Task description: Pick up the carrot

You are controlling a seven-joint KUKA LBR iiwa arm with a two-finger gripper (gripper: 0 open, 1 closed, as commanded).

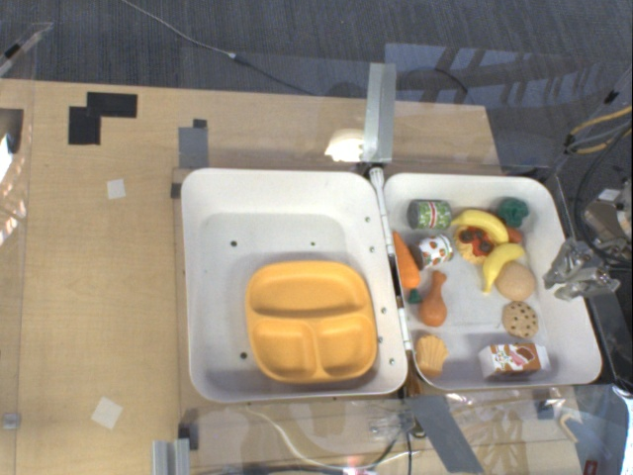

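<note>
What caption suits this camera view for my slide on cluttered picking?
Carrot lies against the right bin's left wall among toy foods; gripper waits at the bin's right rim.

Carrot: orange, slim, long, with small dark green end at lower tip. Lies flat in right bin, right against left wall of this bin, along the divider between both bins. Points a little slanted, upper end toward the back, green end toward the front. Just beside small can and drumstick; contact not clear.
</note>
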